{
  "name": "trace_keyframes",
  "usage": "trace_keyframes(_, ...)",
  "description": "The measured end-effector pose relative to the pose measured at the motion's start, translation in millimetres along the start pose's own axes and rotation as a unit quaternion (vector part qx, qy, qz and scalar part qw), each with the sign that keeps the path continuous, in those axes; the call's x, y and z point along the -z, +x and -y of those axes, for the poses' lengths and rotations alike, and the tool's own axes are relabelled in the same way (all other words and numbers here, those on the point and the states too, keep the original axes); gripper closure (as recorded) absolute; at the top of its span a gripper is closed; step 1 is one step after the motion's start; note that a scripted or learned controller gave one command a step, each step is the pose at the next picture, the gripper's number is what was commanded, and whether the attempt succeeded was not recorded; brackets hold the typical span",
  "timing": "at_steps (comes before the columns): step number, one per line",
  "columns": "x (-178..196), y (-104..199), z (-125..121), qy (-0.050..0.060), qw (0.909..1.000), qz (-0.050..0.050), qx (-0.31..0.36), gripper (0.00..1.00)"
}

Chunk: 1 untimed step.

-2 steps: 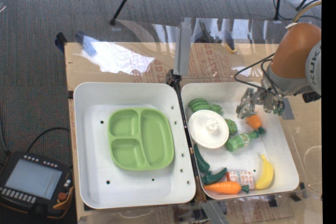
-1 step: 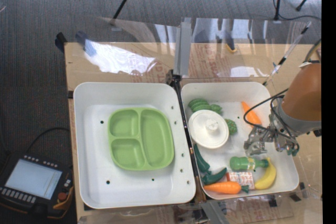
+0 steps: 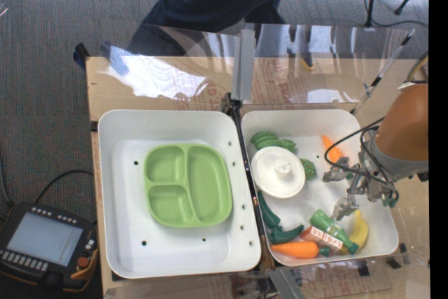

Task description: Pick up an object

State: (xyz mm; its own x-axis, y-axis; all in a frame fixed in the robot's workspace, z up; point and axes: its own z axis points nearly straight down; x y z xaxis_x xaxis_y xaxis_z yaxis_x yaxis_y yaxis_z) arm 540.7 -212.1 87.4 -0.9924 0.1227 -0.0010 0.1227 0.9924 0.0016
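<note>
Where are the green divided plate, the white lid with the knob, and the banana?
green divided plate (image 3: 187, 185): camera view, on the rib between its compartments, in the left bin.
white lid (image 3: 278, 171): camera view, on its top face beside the knob.
banana (image 3: 360, 230): camera view, on its curved middle, right bin's near corner.

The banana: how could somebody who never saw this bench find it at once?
Look in the right bin, at its near right corner. The banana lies there beside a red and green bottle, below the gripper. It is the only yellow thing; the two carrots are orange.
</note>
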Motion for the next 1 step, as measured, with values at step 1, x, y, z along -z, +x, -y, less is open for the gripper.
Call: trace_keyframes(1, 1.2, -92.2, -13.3, 0.0, 0.995, 0.001, -0.1, 0.0)
